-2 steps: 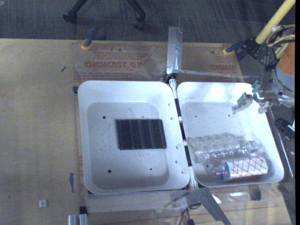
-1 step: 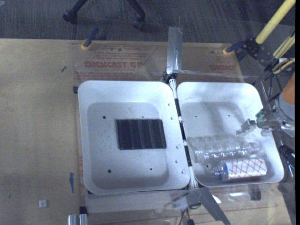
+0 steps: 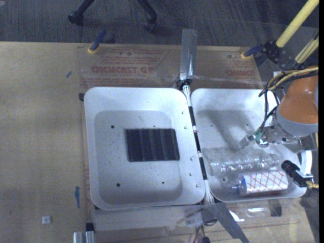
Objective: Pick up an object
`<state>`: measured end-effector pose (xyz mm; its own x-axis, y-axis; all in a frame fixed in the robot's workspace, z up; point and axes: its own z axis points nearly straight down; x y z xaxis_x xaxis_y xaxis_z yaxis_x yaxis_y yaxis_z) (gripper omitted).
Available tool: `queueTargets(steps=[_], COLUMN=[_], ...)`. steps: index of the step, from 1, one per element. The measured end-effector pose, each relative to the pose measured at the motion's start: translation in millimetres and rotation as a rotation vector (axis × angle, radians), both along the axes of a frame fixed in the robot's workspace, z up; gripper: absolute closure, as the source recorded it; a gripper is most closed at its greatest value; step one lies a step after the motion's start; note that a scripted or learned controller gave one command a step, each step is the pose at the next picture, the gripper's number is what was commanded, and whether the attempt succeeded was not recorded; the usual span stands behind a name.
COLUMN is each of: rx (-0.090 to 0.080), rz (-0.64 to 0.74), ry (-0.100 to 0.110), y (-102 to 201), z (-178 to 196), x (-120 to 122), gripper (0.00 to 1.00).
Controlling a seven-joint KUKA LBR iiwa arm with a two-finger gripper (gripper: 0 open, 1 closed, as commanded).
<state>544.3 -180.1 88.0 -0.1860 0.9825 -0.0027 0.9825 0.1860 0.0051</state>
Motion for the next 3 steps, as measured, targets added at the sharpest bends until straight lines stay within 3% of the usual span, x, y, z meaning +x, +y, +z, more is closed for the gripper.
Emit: queueTargets(steps=[1,2,3], rx=[-0.001,0.003,-0.002], rz=[-0.003,-0.044,0.197], ry=[-0.007,0.005,0.001], y=[-1.4,15.7,1.0], z=[11.5,18.3,89.8], x=[1.4,-11.9,-10.0], gripper=[1.00,1.00,1.00])
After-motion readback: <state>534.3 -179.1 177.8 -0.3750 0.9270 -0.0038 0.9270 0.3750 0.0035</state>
